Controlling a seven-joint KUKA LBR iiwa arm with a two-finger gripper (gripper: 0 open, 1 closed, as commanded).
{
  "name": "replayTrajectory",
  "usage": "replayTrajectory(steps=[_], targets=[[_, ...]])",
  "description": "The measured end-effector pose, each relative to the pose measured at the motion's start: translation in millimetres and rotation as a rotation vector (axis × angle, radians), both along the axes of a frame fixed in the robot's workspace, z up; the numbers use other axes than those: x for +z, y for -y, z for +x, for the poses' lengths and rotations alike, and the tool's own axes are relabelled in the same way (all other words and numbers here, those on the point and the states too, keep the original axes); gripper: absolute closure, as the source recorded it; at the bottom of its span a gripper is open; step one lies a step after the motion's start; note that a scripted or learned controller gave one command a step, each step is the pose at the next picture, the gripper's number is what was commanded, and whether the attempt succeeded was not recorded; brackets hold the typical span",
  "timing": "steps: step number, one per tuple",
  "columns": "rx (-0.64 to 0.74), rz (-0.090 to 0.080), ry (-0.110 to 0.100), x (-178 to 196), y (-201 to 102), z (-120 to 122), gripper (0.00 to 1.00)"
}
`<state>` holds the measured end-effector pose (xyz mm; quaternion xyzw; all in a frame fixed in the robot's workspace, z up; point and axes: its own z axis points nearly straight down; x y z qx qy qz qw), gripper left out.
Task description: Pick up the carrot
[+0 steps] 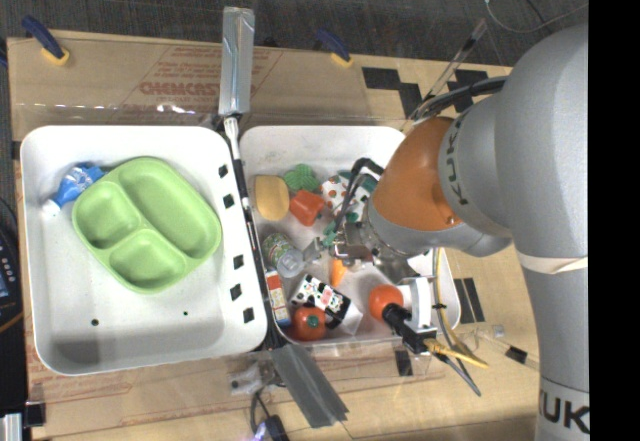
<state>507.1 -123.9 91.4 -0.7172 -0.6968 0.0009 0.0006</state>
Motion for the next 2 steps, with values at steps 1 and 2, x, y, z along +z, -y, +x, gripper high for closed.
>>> replayTrajectory(steps=[1, 2], targets=[[0.006, 0.000, -0.003, 9, 0, 0, 1.00], [-0.249, 0.000, -0.001, 120, -28, 29, 1.00]])
